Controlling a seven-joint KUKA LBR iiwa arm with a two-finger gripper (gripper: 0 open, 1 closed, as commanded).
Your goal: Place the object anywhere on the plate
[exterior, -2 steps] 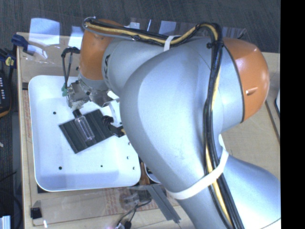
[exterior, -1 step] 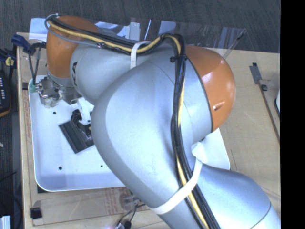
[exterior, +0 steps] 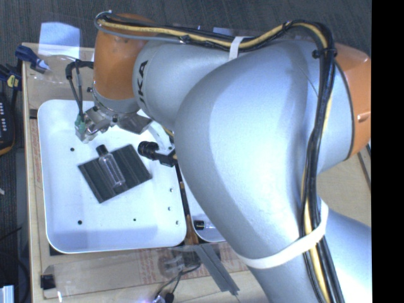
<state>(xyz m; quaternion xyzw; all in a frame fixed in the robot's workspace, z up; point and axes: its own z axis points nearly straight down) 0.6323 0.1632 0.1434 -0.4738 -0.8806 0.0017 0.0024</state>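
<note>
- The grey arm (exterior: 252,137) fills most of the camera view, reaching in from the right and bending over the left white bin (exterior: 63,226).
- Its orange band (exterior: 117,59) sits above the wrist, at the upper left of the arm, over the bin's far edge.
- Black and yellow cables (exterior: 189,35) run along the top of the arm, held by a white tie (exterior: 235,45); another white tie (exterior: 297,245) wraps the lower part of the arm.
- The pincer (exterior: 88,126) hangs below the wrist near the bin's upper left corner, just above the bin floor. I cannot tell how far it is open, and nothing can be made out in its hold.
- A dark, ribbed, square plate (exterior: 129,163) lies flat on the floor of the left bin, turned at an angle to the bin's walls, a little below and right of the pincer.
- The object, a small clear bottle with a dark cap (exterior: 111,166), lies on its side on the plate, its cap end pointing toward the pincer and reaching just past the plate's upper edge.
- The bottle and the pincer are near each other but apart.
- The right bin (exterior: 211,235) is almost wholly hidden under the arm; a strip of its near rim shows.
- The wooden tabletop (exterior: 95,273) shows along the bins' near side.
</note>
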